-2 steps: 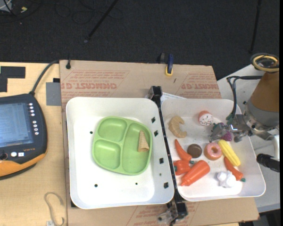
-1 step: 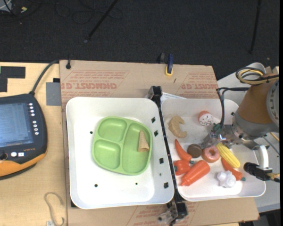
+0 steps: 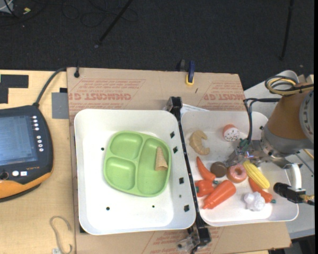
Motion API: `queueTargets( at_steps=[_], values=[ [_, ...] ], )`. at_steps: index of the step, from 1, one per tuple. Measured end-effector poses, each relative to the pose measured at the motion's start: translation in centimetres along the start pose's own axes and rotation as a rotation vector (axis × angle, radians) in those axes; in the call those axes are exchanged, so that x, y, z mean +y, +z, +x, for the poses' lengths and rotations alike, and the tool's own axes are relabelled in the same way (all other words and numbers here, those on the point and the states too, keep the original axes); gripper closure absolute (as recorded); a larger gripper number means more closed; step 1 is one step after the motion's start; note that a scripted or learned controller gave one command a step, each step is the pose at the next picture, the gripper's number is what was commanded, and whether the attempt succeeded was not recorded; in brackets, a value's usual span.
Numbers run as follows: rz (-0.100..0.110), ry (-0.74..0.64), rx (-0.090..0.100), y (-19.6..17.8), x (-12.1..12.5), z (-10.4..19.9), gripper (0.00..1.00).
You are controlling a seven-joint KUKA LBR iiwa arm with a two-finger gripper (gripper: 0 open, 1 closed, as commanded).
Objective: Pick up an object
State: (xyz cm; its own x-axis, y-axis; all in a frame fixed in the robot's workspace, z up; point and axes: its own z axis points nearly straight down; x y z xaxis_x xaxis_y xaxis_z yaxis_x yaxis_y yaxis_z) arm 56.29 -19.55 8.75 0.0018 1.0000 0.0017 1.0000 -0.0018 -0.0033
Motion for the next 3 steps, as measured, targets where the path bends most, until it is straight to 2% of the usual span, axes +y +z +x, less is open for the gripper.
queueTargets(
  at_steps=[1, 3],
  values=[
    [0.001, 0.004, 0.0, -1.0, -0.1, -0.2, 1.0],
    [-0.008, -0.002, -0.003, -13.5, -0.5, 0.2, 1.0]
  ],
)
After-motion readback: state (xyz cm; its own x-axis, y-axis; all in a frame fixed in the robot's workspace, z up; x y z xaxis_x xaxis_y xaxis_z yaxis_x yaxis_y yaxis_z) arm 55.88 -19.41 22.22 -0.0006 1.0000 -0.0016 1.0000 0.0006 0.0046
